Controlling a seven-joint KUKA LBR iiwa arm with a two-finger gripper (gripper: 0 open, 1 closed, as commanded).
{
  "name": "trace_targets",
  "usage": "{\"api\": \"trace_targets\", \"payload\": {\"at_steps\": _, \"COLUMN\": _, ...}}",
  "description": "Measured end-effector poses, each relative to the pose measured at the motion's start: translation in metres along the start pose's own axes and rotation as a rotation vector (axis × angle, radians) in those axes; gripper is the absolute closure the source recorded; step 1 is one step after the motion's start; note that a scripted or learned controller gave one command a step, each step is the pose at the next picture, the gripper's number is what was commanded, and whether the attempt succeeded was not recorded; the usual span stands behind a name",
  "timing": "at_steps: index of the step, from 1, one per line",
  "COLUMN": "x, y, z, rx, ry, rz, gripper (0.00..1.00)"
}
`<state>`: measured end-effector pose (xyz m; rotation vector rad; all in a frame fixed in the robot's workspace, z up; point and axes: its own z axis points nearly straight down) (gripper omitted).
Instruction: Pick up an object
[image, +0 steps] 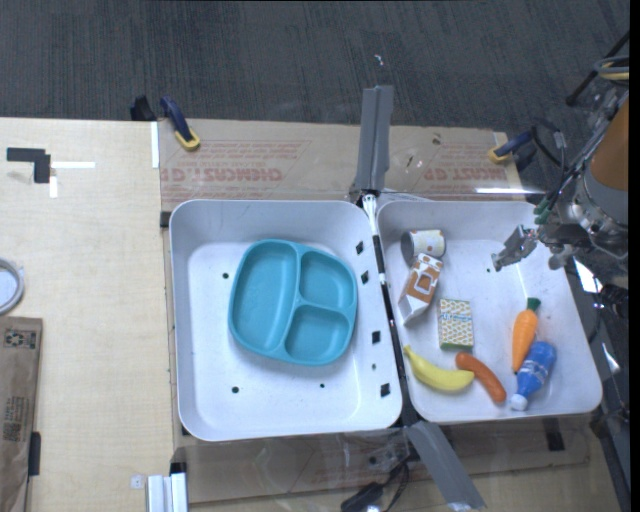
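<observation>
The right bin (470, 212) holds several objects: a small white cup (426, 243), an orange and white carton (422, 286), a green patterned box (455, 323), a banana (438, 372), a red sausage (483, 378), a carrot (524, 336) and a blue bottle (533, 372). My gripper (513, 248) hangs over the bin's upper right part, above bare floor. It is right of the cup and up from the carrot, and touches none of the objects.
A blue divided plate (295, 300) lies in the left bin (200, 400). A grey post (375, 135) rises between the bins at the back. Yellow and blue clamps (180, 125) grip the board behind. The arm's cables crowd the right edge.
</observation>
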<state>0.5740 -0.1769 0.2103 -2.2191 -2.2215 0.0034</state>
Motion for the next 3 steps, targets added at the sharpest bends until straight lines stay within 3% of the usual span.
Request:
{"api": "trace_targets", "payload": {"at_steps": 1, "x": -0.037, "y": -0.034, "z": 0.110, "rx": -0.002, "ry": 0.006, "rz": -0.110, "gripper": 0.00}}
{"api": "trace_targets", "payload": {"at_steps": 2, "x": -0.039, "y": -0.034, "z": 0.101, "rx": -0.003, "ry": 0.003, "rz": -0.107, "gripper": 1.00}}
{"api": "trace_targets", "payload": {"at_steps": 3, "x": 0.010, "y": -0.005, "z": -0.033, "rx": -0.002, "ry": -0.001, "rz": -0.018, "gripper": 1.00}}
